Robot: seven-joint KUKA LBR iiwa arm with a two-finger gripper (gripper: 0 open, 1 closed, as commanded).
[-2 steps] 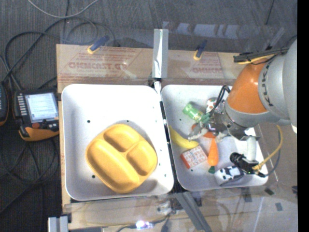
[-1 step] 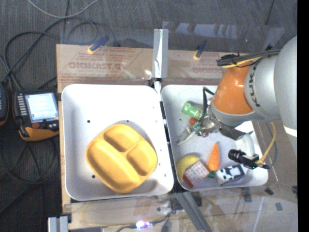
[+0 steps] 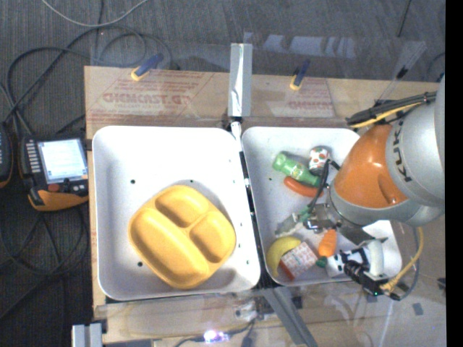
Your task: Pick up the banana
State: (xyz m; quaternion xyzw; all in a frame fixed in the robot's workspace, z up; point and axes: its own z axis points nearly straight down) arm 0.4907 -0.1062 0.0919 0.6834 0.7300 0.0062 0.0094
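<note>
"KU" in black letters on the arm's orange band point(image 3: 376, 172)

I reach in over the right bin point(image 3: 255, 166), my orange band point(image 3: 365, 168) above a green bottle point(image 3: 291, 167), a red-orange pepper point(image 3: 300, 187) and a yellow fruit point(image 3: 283, 251). A yellow divided tray point(image 3: 182, 235) lies in the left bin point(image 3: 116, 150).

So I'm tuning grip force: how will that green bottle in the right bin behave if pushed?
The green bottle lies on its side and looks round, so it would probably roll. It looks small and plastic, likely light and stiff. The red pepper-like toy lies close alongside, so a push may shift both.
</note>
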